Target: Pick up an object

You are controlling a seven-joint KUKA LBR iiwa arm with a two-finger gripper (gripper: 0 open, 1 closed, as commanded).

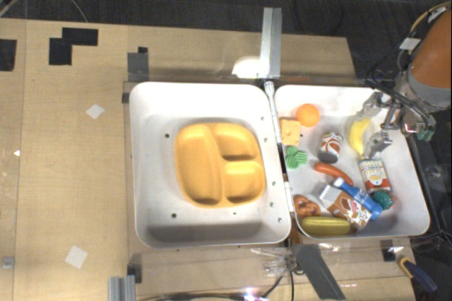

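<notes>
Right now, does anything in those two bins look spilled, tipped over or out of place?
Nothing stands out. The yellow divided tray lies flat in the left bin, and the toy foods are jumbled in the right bin, all inside its walls. The gripper hangs open over the banana.

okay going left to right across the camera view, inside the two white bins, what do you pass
Yellow divided tray → cheese wedge → orange ball → small can → banana → gripper, above the right bin.
</notes>
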